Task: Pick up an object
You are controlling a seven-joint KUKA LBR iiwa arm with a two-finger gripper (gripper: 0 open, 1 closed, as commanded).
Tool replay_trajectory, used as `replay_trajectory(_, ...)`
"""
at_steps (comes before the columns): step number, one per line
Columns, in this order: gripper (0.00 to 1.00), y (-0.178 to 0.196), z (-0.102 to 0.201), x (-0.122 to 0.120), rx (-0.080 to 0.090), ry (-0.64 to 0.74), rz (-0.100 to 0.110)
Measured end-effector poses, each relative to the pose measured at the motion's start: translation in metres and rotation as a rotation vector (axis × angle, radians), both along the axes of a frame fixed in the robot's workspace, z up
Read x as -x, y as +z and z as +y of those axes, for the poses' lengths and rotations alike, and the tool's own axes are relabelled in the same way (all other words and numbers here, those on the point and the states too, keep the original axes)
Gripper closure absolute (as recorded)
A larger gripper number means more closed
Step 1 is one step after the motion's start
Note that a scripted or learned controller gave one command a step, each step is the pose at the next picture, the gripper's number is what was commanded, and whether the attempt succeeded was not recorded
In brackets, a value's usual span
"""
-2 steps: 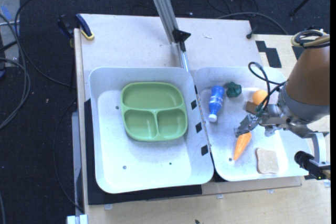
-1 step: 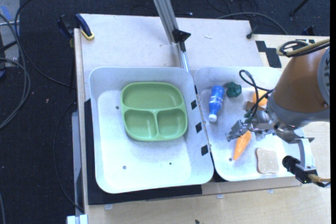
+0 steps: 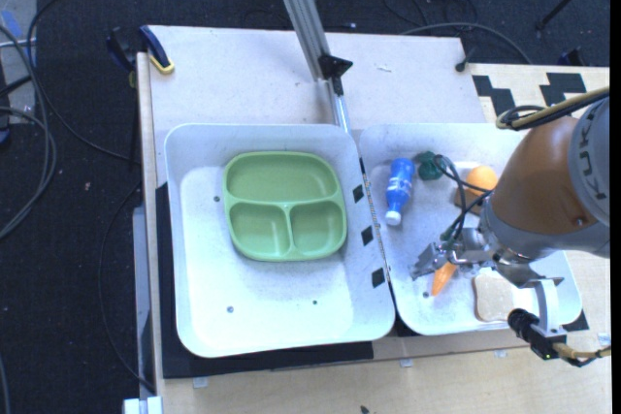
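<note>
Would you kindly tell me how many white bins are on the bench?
2: the left bin holding the green tray, and the right bin holding the blue bottle.

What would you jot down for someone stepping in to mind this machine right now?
Gripper: low in the right bin, right over a small orange carrot-like piece. I cannot tell whether it has a grip on it.

Things: the right bin also holds a blue bottle lying on its side, a dark green item, an orange round piece partly behind the arm, and a pale bread-like slice. The left bin holds a green divided plate.

Done: the arm has reached the objects.

Left: nothing is visibly lifted; a pick has yet to be confirmed.
</note>
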State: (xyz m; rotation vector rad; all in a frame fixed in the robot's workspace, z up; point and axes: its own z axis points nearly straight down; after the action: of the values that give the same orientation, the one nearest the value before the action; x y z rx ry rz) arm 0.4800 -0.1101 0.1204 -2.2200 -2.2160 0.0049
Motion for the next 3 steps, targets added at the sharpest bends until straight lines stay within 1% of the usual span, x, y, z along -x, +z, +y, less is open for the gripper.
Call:
replay_trajectory(1, 1.00, 0.013, 0.000, -0.002, 0.000, 0.000, -0.005)
replay_trajectory(2, 1.00, 0.058, 0.008, -0.002, 0.002, 0.005, -0.009)
replay_trajectory(3, 1.00, 0.106, 0.017, 0.002, 0.002, 0.005, -0.010)
